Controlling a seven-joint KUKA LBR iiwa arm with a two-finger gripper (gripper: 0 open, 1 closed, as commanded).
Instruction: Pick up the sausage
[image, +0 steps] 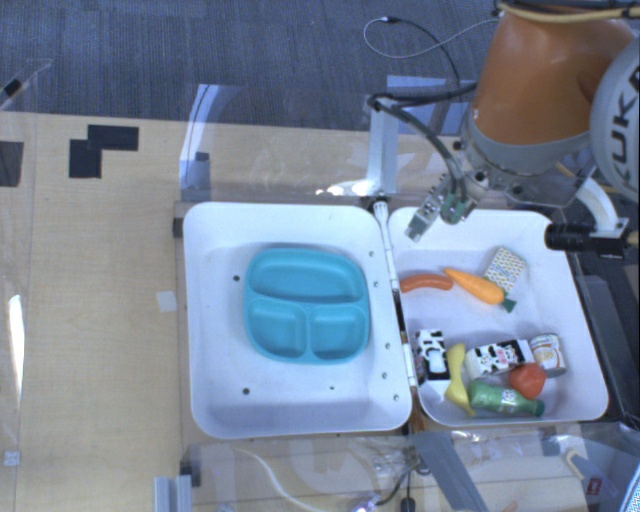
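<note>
Desk (100, 330) is lying pale wood under everything, with black marks at its far left corner, well apart from the blue tray. The arm (545, 80), orange band over grey wrist, is reaching in from the right and hanging above the far edge of the right bin, well apart from the blue tray. Left bin (215, 400) is sitting white and shallow, holding the blue tray (305, 303), a three-compartment plate lying flat near its middle. Right bin (580, 330) is sitting just right of the tray's bin, the two rims touching along a centre seam.

Tool (432, 215) is hovering over the right bin's far left corner, up and right of the blue tray; its two fingers are standing slightly apart with nothing between them.

Carrot (475, 286) is lying right of the tray, tilted, green tip pointing away from it. Sausage (426, 283) is lying flat between the tray and the carrot, just past the seam, its right end touching or nearly touching the carrot, below the tool and apart from it.

Farther right: a patterned packet (505, 268). Near-right of the tray, clustered: black-and-white carton (429, 356), banana (456, 375), cow-print carton (499, 357), green bottle (505, 400), tomato (527, 380), small can (546, 353).
</note>
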